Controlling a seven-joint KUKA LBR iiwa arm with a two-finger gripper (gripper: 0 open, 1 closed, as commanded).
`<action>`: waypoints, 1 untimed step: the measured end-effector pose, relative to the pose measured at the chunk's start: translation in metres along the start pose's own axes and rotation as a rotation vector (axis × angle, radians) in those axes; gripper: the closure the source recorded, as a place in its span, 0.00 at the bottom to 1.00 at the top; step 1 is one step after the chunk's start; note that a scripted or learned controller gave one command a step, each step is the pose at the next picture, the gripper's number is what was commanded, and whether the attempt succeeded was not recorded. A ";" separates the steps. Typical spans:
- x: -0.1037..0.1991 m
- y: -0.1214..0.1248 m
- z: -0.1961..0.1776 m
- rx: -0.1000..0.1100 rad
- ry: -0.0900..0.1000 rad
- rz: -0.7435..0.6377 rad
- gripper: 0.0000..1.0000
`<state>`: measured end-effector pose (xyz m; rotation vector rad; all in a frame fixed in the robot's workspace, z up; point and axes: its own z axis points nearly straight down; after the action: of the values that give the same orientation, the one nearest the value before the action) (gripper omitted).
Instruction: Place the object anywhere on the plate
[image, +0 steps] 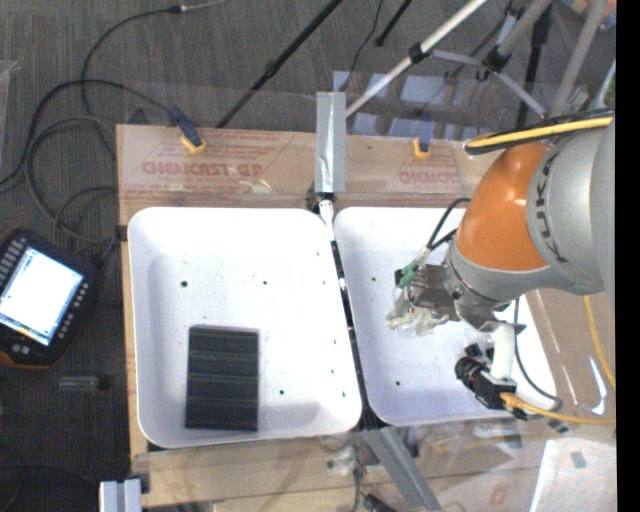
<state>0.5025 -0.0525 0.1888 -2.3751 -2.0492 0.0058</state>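
Plate, a dark ribbed rectangular slab, lies flat in the lower part of the left bin, a shallow white tray with rounded corners and a few dark specks. Left of the desk, a handheld pendant with a lit screen rests on grey carpet. Along the desk's back edge, faint red lettering is mirrored and too blurred to read. In the right bin, the tool hangs over the white floor; something pale and clear-looking sits at its tip, hard to make out, and whether it is clenched or released cannot be told. "KU" shows on the arm, cut off.
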 end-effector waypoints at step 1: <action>0.081 0.029 -0.001 -0.001 -0.001 -0.102 1.00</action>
<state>0.5430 0.0231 0.1898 -2.2690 -2.1682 0.0057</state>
